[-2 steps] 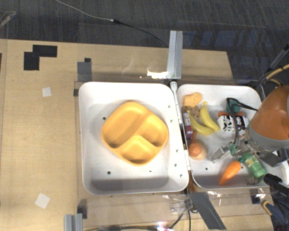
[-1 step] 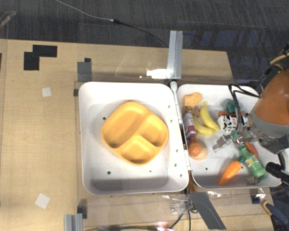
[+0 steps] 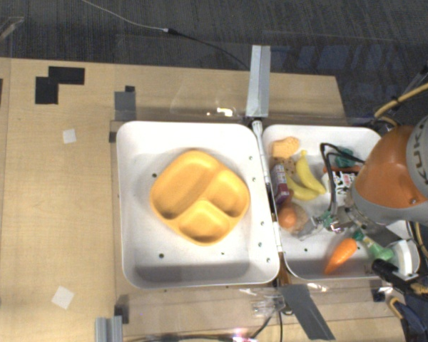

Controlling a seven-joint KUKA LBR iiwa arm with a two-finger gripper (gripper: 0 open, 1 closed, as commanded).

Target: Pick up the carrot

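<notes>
Carrot [image 3: 341,255] lying tilted near right bin [image 3: 307,268] front wall; gripper [image 3: 342,219] just above, closure indiscernible. Descend centred, grasp across carrot's width.

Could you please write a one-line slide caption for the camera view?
KUKA arm over the right bin, beside the carrot; yellow divided tray in the left bin.

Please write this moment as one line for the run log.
task: pick up carrot | orange tapered carrot: lying in right white bin, near front | claw: just above carrot, grasp not visible | left white bin: yellow divided plate
</notes>
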